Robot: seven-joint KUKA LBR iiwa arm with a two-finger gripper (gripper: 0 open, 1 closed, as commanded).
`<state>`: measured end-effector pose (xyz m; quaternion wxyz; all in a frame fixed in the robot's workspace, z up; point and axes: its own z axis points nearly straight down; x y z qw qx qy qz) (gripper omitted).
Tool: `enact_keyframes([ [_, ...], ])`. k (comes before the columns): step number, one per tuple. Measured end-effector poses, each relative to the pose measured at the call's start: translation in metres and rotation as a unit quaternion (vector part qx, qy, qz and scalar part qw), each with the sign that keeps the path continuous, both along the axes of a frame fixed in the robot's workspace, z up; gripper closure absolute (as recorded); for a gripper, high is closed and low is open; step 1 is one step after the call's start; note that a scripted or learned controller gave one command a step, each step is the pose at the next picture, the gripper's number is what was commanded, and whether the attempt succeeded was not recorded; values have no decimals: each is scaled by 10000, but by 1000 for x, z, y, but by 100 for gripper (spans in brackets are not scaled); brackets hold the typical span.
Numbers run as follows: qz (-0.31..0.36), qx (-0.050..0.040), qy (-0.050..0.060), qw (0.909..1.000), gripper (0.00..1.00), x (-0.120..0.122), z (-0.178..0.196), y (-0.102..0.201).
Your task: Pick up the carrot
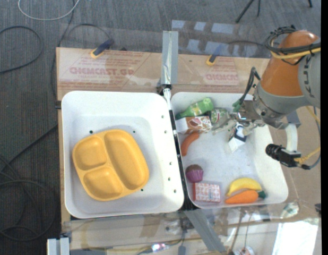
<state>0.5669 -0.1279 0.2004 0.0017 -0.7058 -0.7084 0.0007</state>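
From here, the grey arm's two-finger gripper [239, 134] hangs over the right white bin [270, 166]; whether its jaws are spread, I cannot tell. The orange plastic carrot [242, 197] lies well below them, touching the yellow banana [245, 184].

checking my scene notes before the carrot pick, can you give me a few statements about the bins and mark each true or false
1. The carrot lies in the right bin, near its front edge. True.
2. The carrot is held in the pincer. False: the pincer is near the bin's back, apart from the carrot.
3. A banana lies right beside the carrot. True.
4. The yellow divided tray sits in the right bin. False: it is in the left bin.
5. The green bottle lies in the left bin. False: it lies at the right bin's back.
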Motion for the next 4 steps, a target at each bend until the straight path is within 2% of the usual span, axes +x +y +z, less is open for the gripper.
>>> enact_keyframes([
  [1,-750,-8,13,9972,0,-59,-86,-22],
  [2,294,-1,2,9996,0,-52,-18,49],
  [3,2646,3,-3,9644,0,-46,-18,106],
  [4,3076,4,1,9515,0,-84,-18,142],
])
